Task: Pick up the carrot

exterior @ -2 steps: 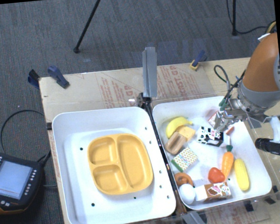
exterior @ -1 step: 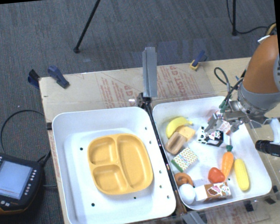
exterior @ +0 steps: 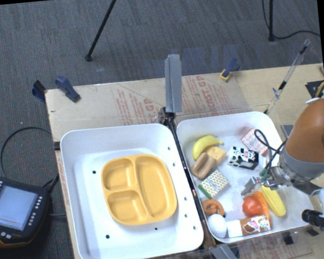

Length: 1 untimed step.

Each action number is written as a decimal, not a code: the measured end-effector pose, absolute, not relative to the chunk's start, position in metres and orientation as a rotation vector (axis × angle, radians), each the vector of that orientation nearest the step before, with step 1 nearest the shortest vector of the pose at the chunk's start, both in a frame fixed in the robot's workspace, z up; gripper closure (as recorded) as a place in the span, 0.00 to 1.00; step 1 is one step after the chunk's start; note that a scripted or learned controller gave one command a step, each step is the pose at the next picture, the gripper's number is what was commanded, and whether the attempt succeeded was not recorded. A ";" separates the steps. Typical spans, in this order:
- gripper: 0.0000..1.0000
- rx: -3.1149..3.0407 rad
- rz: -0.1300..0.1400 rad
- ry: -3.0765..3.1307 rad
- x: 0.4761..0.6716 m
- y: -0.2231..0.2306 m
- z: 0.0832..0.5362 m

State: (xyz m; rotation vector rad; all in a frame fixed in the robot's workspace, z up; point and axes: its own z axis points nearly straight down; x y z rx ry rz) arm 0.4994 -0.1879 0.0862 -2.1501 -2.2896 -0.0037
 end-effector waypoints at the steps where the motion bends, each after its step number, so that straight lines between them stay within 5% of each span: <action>1: 0.00 -2.198 -0.028 -2.283 0.487 -0.159 0.095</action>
